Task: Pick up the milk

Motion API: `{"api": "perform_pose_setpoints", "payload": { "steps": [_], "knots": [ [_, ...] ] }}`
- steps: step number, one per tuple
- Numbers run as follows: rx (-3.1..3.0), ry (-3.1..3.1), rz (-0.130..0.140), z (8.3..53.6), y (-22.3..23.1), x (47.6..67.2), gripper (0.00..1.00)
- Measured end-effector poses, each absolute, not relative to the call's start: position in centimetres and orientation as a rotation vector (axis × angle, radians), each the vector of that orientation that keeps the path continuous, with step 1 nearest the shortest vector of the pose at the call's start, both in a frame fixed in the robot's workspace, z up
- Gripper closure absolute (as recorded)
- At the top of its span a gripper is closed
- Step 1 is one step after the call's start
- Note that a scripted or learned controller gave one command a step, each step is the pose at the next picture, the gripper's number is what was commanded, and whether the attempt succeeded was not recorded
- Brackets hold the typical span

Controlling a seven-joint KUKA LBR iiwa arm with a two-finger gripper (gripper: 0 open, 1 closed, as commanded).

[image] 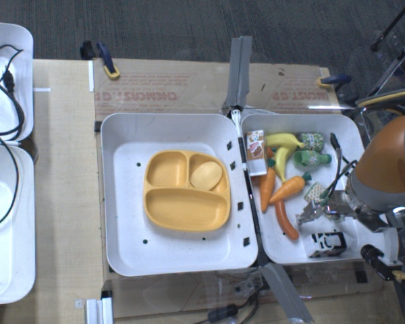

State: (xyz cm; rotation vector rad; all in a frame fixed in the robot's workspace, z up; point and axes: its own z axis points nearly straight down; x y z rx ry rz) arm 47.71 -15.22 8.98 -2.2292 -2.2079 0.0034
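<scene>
Milk carton (256, 152) lies flat in right bin (351, 130), against its left wall, beside bananas (283, 147) and carrots (283, 194). Claw (314, 212) low over bin's right half, well apart from milk; finger state: cannot tell. Yellow divided plate (186, 190) in left bin (121, 201).

A robotics lab — a plywood desk (61, 181) on dark carpet (189, 12), two white bins (111, 201) braced by metal brackets (239, 73), blue clamps (108, 59) at twelve o'clock — loose cables (3, 106) at nine.
</scene>
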Motion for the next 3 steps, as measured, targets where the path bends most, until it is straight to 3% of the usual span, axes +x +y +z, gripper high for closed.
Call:
{"api": "perform_pose_setpoints", "payload": {
  "steps": [1,2,3],
  "knots": [
    [-2.229,-2.206,0.005,9.7,-15.3,47.7,1.00],
    [-2.230,-2.205,0.005,9.7,-15.3,47.7,0.00],
    [-1.832,-2.551,0.002,9.1,-19.6,47.7,0.00]
  ]
}}
